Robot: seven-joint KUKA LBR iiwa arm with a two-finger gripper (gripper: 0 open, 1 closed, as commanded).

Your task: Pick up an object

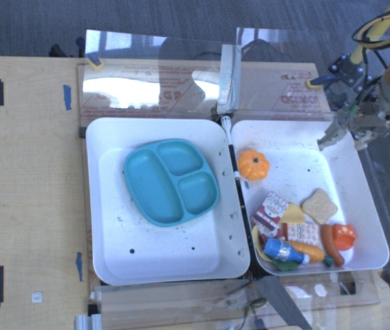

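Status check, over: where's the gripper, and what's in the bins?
Gripper above right bin's far right corner, nothing seen between its fingers. Small orange toy pumpkin lies alone in right white bin; other toy foods piled near edge. Blue divided plate in left bin.

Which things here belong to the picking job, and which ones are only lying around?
For the job:
- gripper, above the right bin's far right corner
- right bin
- small pumpkin
- bread slice
- heap of toy food at the near edge

Just lying about:
- blue divided plate
- left bin under it
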